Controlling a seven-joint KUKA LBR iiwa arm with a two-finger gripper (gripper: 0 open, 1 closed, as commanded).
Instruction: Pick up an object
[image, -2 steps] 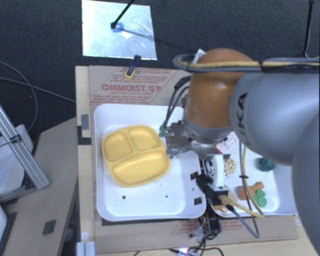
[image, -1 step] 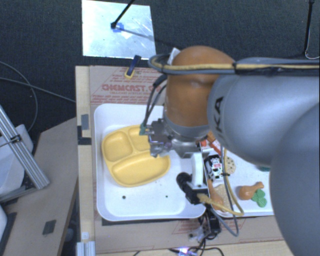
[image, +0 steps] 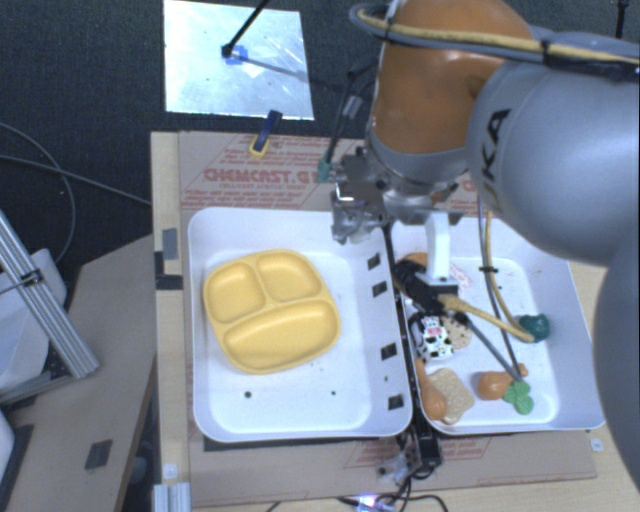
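My gripper hangs low over the right bin, reaching down from the big grey and orange arm. Its thin tips end close to an orange toy piece and a green piece at the bin's front. Whether anything sits between the tips is unclear. A tan bread slice lies at the front left of this bin. Behind it lie a black-and-white spotted piece and a brown cookie. A teal piece rests to the right.
The left bin holds a yellow divided plate. A low wall with black clips separates the bins. Cardboard lies under both, and a shiny sheet sits behind. The arm covers the right bin's back.
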